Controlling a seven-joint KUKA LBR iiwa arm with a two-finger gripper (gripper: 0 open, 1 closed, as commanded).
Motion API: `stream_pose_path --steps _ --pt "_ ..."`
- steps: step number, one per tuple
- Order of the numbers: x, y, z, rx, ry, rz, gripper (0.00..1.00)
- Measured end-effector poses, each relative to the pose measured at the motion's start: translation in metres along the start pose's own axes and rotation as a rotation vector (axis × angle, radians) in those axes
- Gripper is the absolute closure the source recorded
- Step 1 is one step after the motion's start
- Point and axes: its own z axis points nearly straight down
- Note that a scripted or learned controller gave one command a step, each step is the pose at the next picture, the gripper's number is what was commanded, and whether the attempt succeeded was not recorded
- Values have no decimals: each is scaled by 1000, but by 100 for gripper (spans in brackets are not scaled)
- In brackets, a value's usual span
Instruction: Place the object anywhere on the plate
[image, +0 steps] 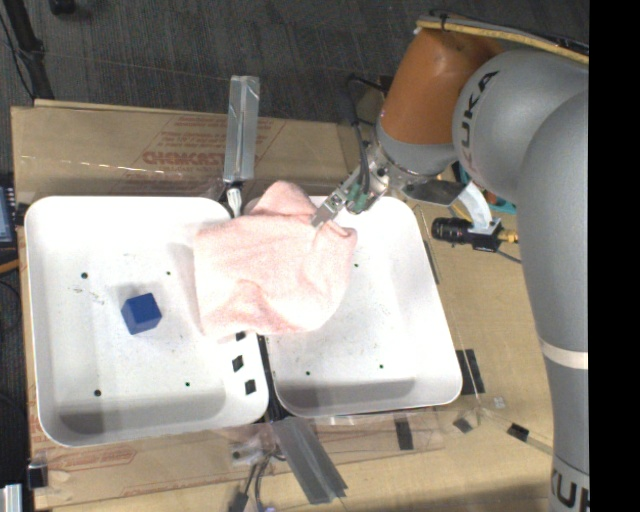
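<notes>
The two-finger gripper (338, 212) is pinching the far right corner of the soft pink towel cloth (272, 268), which is spreading left and nearer across both shallow white bins (60, 330).

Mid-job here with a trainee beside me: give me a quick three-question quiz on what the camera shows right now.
1. True or false: the pink cloth lies across both bins.
2. Which bin holds the blue block: A) left bin B) right bin?
3. Fill in: the end effector is at the cloth's upper ____ corner.

Key: 1 true; 2 A; 3 right.
</notes>
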Motion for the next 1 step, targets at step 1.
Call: stream_pose_path --steps 1 --pt "41 15 3 2 1 -407 100"
